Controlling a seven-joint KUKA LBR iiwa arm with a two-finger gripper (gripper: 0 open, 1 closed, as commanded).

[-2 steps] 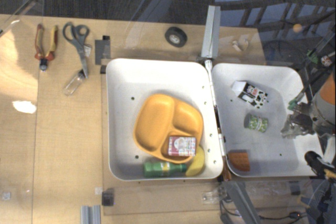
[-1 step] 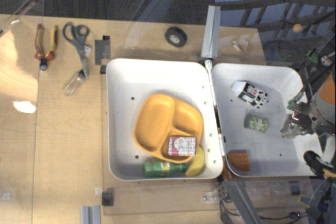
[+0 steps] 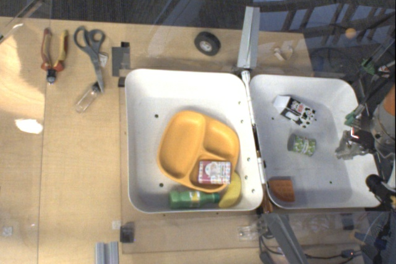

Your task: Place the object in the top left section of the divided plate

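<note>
A yellow divided plate (image 3: 185, 145) lies in the left bin (image 3: 141, 108). A red box (image 3: 214, 172) rests in the plate's lower right section. The two upper sections hold nothing. A green bottle (image 3: 189, 198) and a yellow banana (image 3: 231, 193) lie against the plate's near edge. In the right bin (image 3: 328, 179) are a black-and-white packet (image 3: 298, 110), a small green can (image 3: 302, 144) and a brown block (image 3: 282, 188). My gripper (image 3: 350, 146) hangs over the right bin's right side, to the right of the green can and apart from it.
Behind the bins on the bench lie scissors (image 3: 93, 49), red-handled pliers (image 3: 52, 52) and a black tape roll (image 3: 207, 42). A metal rail (image 3: 249, 37) stands behind the gap between the bins. Cables and arm parts crowd the right edge.
</note>
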